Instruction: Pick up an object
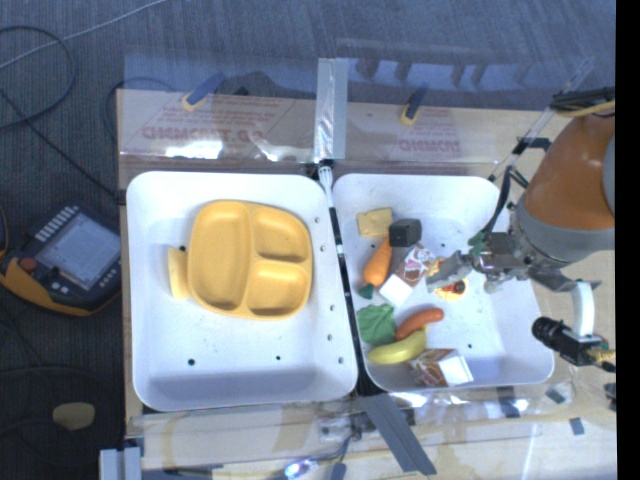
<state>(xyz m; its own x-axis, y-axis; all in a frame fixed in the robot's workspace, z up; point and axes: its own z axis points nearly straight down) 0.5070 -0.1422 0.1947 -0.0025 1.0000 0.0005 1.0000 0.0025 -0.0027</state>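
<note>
Here, fingers (450,273) low in the right bin (520,363), just beside a small red item (457,288) and a carton (418,263); spread impossible to tell.

Lighting: bright, even, cool-toned, from overhead. Left bin (150,368) and right bin (520,353): white floors near overexposure, surface detail washed out. Glare: streaks on the clear tape (325,118) and plastic sheet at the far table (150,118) edge. Shadows: soft and short, beneath the yellow tray (248,258). Focus: moderately soft overall; small items in the right bin lack fine detail. Carpet (60,118): dimmer, bluish.
</note>
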